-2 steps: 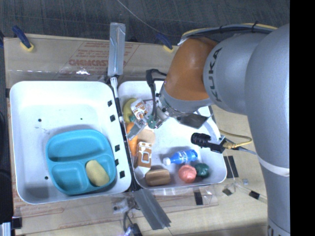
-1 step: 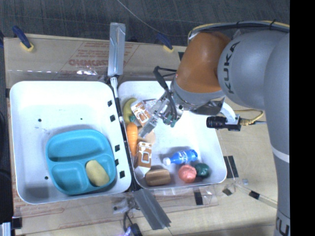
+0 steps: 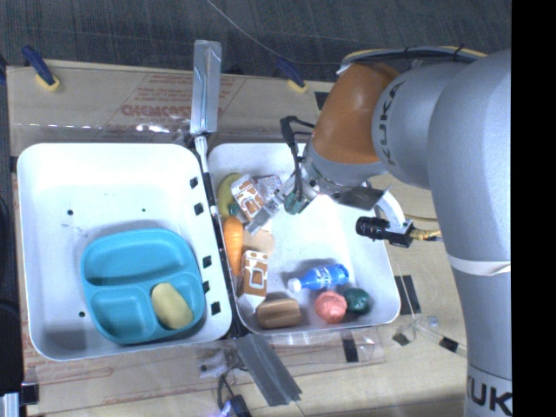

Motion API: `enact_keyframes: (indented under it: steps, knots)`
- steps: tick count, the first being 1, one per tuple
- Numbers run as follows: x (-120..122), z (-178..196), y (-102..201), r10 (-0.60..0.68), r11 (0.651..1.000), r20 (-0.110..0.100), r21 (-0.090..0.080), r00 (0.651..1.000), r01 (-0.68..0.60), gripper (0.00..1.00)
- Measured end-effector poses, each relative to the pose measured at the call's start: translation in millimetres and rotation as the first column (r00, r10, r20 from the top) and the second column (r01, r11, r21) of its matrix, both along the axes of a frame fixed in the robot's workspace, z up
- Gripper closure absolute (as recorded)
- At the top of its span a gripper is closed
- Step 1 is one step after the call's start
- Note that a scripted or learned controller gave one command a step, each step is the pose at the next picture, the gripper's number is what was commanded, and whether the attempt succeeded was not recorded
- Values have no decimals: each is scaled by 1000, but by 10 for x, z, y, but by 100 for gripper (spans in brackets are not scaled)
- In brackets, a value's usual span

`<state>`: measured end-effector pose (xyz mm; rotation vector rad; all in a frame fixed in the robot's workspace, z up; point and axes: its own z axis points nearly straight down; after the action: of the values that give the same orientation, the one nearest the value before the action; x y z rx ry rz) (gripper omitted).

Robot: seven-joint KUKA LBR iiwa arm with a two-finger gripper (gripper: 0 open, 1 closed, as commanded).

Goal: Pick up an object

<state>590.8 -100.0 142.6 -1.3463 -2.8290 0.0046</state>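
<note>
The gripper (image 3: 294, 200) sits low in the right bin (image 3: 365, 233), just right of the packet (image 3: 252, 200) at that bin's upper left; the packet lies beside the claw, touching or nearly so, and nothing shows between the tips; whether the claw is spread or pressed together I cannot tell, since the wrist hides it.

The packet is crowded: a banana (image 3: 228, 189) lies just left of it, a carrot (image 3: 233, 243) just below it, a second packet (image 3: 254, 272) below that. The likely failures, as I judge them: the tips close beside the packet, not around it, and come up with nothing; crinkly wrap slides out of a shallow pinch; or the claw nudges the packet against the banana and jams. The bottle (image 3: 320, 278) lies well below the packet, freer to grasp.
</note>
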Motion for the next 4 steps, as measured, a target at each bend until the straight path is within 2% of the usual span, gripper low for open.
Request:
enact_keyframes:
  steps: [1, 2, 3, 4]
  knots:
    - [430, -405, -21, -245, 970, 9, -1, 969, 245, 0]
    - [704, -431, -12, -228, 974, 14, 2, 974, 228, 0]
    - [713, -433, -61, -380, 925, 20, 5, 925, 380, 0]
    - [718, -357, -40, -372, 928, 14, 5, 928, 371, 100]
